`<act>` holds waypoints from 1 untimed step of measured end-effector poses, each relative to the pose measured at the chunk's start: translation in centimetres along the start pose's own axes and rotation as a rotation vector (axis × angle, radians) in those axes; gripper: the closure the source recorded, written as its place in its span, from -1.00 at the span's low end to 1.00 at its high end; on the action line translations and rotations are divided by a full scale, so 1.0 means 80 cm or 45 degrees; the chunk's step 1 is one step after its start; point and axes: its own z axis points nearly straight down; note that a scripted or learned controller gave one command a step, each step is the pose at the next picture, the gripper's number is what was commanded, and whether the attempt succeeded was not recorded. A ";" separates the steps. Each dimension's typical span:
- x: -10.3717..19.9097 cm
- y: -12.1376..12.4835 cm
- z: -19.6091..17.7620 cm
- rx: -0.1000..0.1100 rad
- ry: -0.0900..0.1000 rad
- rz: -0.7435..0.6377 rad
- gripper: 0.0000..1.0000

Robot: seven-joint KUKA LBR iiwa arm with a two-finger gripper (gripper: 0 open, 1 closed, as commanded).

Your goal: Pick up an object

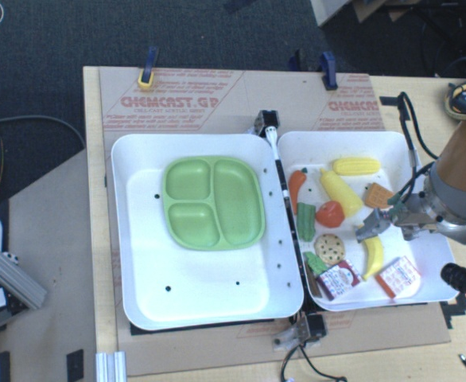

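Arm cut off right, banana partly hidden

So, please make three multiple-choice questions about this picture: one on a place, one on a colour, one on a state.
1. Where is the divided plate?
A. left bin
B. right bin
C. on the bench outside the bins

2. What colour is that plate?
A. red
B. green
C. blue

3. Where is the gripper?
A. over the left bin
B. over the right bin, near the banana
C. outside both bins

Key: 1 A, it lies in the left bin. 2 B, it is light green. 3 B, it hangs just above the banana in the right bin.
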 end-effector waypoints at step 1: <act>0.000 0.003 -0.006 -0.015 -0.003 -0.004 -1.00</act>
